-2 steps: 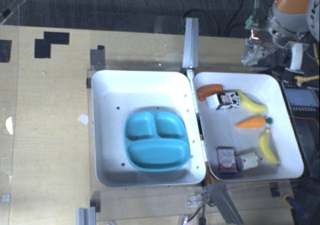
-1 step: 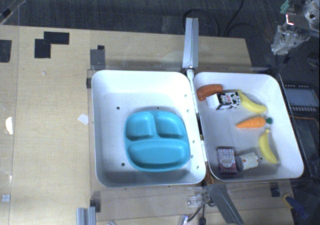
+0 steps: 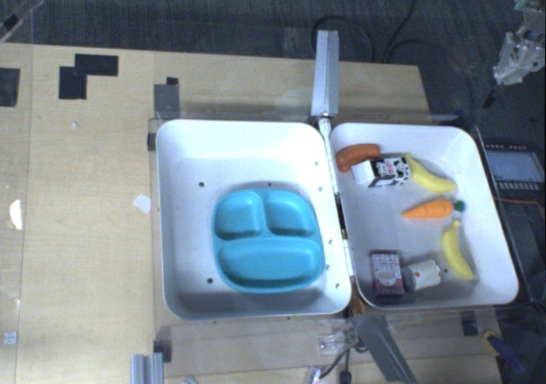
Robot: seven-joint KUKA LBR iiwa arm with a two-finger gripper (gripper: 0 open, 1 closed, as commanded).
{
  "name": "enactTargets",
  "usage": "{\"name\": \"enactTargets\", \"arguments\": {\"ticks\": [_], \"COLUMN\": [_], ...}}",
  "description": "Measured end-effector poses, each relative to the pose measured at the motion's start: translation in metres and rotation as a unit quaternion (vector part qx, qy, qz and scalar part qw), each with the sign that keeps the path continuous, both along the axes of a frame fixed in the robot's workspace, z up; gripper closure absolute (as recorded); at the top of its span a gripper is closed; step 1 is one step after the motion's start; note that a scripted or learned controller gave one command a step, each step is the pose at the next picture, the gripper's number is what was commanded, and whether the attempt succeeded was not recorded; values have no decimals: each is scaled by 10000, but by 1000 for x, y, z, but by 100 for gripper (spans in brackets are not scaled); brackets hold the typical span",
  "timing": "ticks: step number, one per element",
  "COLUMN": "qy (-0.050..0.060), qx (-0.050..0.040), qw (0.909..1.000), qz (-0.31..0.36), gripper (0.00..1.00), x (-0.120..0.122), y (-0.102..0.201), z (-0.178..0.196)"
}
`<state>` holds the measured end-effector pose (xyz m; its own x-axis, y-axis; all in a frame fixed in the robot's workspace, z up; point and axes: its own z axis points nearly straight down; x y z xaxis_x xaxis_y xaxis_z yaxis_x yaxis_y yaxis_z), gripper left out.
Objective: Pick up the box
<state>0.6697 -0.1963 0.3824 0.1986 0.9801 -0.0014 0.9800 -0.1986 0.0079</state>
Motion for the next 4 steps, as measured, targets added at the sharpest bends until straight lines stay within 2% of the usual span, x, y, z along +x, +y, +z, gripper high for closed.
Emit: {"name": "enactTargets", "arguments": {"ticks": [1,2,3,4], "qy": [2,18,2,10], "qx": [2,10,2,11], "qw": [10000,9997,9997,10000], "qz": [-93,250,225,-39], "gripper": [100,100,100,100], "x": [0,0,-7,-21], "y": [6,11,7,13], "z": [29,-134,-86,-111]}}
